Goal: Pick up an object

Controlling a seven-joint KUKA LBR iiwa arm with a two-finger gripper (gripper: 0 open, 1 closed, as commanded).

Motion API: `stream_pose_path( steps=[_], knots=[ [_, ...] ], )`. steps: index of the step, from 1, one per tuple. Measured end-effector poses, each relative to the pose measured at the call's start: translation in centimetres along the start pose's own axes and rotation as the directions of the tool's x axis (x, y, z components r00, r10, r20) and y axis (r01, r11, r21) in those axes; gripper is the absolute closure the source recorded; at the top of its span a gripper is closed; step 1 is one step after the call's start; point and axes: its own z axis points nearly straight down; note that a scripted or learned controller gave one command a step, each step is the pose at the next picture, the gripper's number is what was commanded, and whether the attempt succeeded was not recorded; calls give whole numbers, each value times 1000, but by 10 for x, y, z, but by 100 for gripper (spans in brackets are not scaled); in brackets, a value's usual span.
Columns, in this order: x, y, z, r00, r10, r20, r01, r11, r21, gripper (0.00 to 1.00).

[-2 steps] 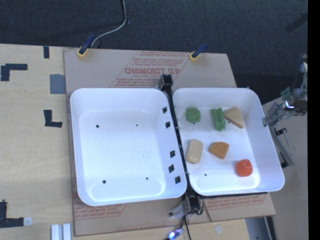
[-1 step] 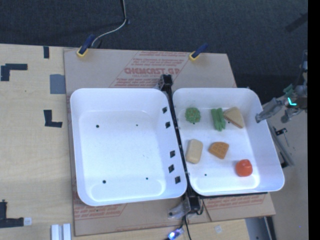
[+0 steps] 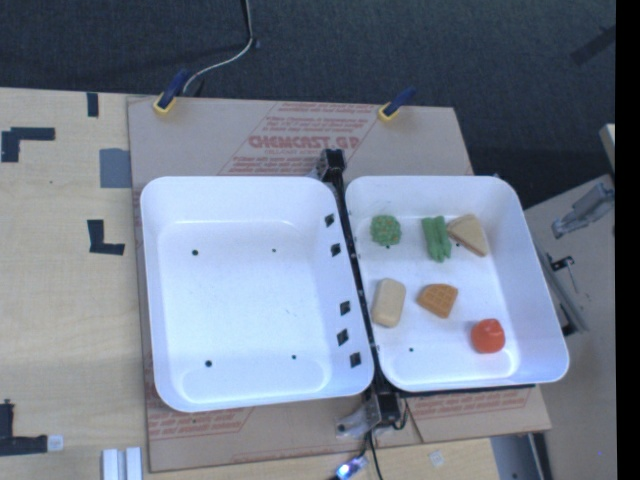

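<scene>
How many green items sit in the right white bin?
2: a round bumpy green piece at the upper left, and a long green piece just right of it, beside a tan wedge.

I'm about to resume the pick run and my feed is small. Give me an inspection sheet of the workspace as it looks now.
Surface: brown board on a wooden bench, bearing two white bins side by side.
Job's things: right bin holds six pieces, all apart except two: green ball, green stick touching a tan wedge, beige block, orange wedge, red piece.
Left bin: small dark dots on its floor.
Clutter: black tape marks on the bench.
Gripper: nothing seen.
Cables: one runs from the top to a clamp; more at the bottom between the bins.
Surroundings: dark carpet.
</scene>
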Motion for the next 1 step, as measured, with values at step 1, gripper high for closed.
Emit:
stream_pose_path(
  steps=[1],
  knots=[
    [0, -7, -84, 1000, -2, 1, 2, 1000, -2, 0]
  ],
)
